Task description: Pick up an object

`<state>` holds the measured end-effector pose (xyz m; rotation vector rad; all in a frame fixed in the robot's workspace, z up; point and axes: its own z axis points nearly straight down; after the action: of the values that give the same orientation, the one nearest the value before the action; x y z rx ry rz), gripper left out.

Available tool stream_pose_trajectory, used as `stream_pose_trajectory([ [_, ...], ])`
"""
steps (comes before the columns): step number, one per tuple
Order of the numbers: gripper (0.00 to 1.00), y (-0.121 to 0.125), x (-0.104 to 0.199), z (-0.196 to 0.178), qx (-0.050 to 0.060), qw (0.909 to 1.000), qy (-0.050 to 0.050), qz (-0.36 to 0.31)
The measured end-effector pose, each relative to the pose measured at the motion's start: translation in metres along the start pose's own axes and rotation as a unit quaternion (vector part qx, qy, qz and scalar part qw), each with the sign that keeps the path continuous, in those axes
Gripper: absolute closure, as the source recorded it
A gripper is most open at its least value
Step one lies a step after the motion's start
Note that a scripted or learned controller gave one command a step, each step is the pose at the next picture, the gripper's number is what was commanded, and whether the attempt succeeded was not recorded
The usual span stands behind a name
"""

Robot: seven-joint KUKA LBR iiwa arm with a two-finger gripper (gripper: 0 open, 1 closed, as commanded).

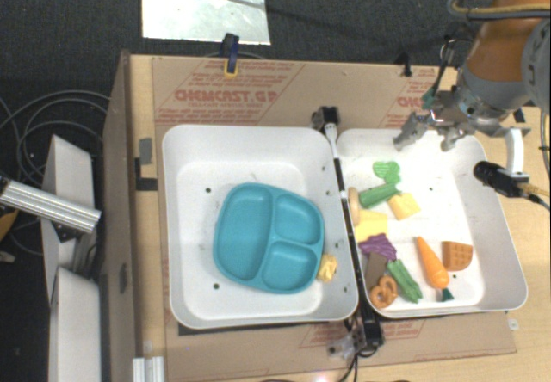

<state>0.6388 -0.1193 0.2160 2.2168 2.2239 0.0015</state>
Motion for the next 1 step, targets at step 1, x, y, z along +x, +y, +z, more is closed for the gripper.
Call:
stream_pose_trajectory([
  [1, 0.0, 0.023, 0.0149, 0.0823, 0.001, 1.0, 0.0, -0.002],
])
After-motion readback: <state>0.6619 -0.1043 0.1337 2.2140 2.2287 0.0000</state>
